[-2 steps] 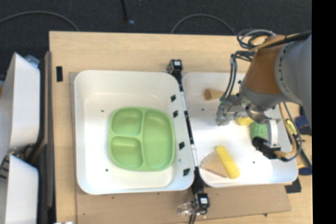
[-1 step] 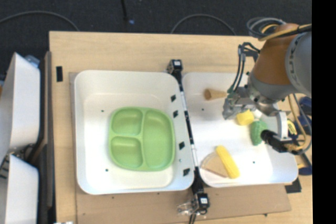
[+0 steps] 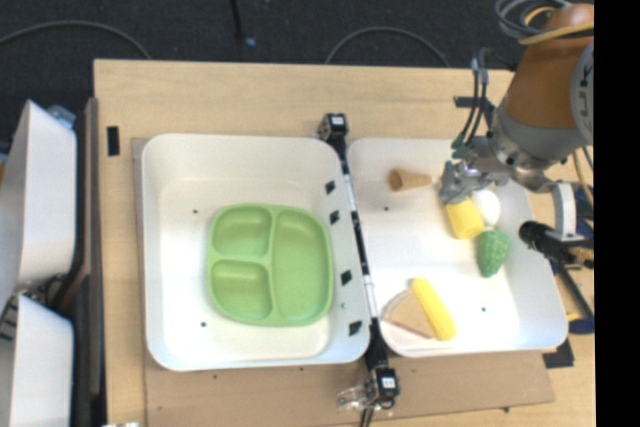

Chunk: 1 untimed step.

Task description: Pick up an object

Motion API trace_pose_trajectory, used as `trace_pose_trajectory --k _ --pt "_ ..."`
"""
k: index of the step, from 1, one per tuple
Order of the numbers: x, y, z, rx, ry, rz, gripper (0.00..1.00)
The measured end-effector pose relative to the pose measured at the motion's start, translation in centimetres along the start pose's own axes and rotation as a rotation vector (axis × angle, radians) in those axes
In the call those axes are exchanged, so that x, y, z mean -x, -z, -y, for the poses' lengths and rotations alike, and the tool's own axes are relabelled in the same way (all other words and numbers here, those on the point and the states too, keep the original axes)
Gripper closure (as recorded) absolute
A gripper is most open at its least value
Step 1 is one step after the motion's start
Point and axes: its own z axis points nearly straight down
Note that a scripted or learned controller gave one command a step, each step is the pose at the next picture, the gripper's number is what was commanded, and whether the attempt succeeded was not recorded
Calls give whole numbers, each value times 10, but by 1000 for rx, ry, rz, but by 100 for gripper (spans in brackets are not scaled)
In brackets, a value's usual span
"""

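On the counter (image 3: 240,93) two shallow white bins sit side by side. The left bin (image 3: 170,165) holds a green divided plate (image 3: 270,264) with three compartments, lying flat near its middle. The right bin (image 3: 520,315) holds several small things: a tan cone-shaped piece (image 3: 409,180) toward the far side, a yellow block (image 3: 463,218) with a white rounded object (image 3: 487,206) touching its right side, a green bumpy object (image 3: 492,251) just near of those, and at the near edge a yellow cylinder (image 3: 434,307) lying across a tan wedge (image 3: 404,315). The arm reaches in from the right, its orange band high over the bin's far right corner, and the claw (image 3: 462,181) points down just above the yellow block's far end. Whether the claw grips anything cannot be told from this angle.
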Motion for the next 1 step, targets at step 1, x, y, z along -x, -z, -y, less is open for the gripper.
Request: trace_pose_trajectory --k 1 --pt "1 6 -1 -6 1 -2 100"
